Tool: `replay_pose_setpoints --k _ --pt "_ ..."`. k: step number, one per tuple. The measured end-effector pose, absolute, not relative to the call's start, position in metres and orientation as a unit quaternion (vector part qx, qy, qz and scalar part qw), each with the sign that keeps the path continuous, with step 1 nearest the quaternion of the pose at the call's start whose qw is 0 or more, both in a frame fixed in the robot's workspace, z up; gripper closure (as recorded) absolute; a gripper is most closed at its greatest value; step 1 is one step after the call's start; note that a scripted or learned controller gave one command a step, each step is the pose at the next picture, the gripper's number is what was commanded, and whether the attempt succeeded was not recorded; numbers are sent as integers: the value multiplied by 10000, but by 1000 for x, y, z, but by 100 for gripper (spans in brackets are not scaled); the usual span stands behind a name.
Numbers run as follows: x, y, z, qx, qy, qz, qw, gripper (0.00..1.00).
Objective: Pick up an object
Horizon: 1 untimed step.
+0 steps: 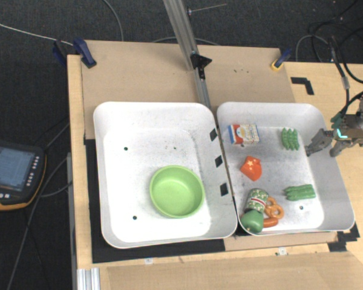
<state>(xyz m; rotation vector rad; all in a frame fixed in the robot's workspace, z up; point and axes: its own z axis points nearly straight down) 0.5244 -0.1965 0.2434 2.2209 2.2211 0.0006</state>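
My gripper (328,145) hangs over the right rim of the right bin (333,186), its two fingers spread open with nothing between them. In that bin lie a small white carton (243,134), a green ridged piece (290,139) just left of the gripper, an orange-red block (251,168), and a green bumpy piece (300,192). A cluster of a patterned can, an orange pretzel shape and a green ball (258,211) sits at the bin's front left corner. A light green bowl (176,191) rests in the left bin (118,138).
A metal post (183,26) slants up from the bench behind the bins. Blue clamps (83,52) sit at the bench's back corners. Cables trail at the far right, and a handheld pendant (12,174) lies off the bench to the left.
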Motion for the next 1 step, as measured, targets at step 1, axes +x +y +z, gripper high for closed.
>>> replay_pose_setpoints --k 1 --pt "524 -197 243 7071 7071 2 3 0"
